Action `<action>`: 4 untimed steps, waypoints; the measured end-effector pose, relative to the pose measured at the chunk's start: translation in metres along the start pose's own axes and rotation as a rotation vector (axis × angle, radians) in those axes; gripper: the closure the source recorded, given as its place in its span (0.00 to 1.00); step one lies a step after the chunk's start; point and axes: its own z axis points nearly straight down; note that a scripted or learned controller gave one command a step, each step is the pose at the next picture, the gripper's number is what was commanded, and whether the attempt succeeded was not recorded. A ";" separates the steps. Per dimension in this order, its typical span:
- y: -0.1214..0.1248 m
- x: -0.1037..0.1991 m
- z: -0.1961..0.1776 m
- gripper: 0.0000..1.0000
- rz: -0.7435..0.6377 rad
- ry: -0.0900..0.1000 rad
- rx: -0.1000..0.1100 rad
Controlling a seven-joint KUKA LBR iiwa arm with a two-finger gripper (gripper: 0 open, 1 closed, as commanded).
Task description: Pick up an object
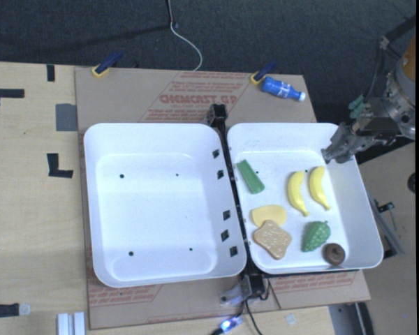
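**Gripper over right bin's far corner**

Gripper (337,152) above the upper right rim of the right bin (356,187); finger state impossible to tell. In that bin: green stick (251,176), two bananas (308,189), yellow slice (269,215), toast (273,239), green fruit (315,236), brown round piece (334,254).

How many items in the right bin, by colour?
Yellow: 3, two bananas and a yellow slice
Green: 2, a green stick and a bumpy green fruit
Tan: 1, toast
Brown: 1, a round piece
Total: 7
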 end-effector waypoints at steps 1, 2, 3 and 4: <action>0.000 0.017 0.016 1.00 0.003 -0.001 0.001; 0.000 0.010 0.028 1.00 0.004 -0.001 0.001; 0.000 0.005 0.033 1.00 0.005 -0.002 0.000; 0.000 0.004 0.032 1.00 0.003 -0.001 -0.001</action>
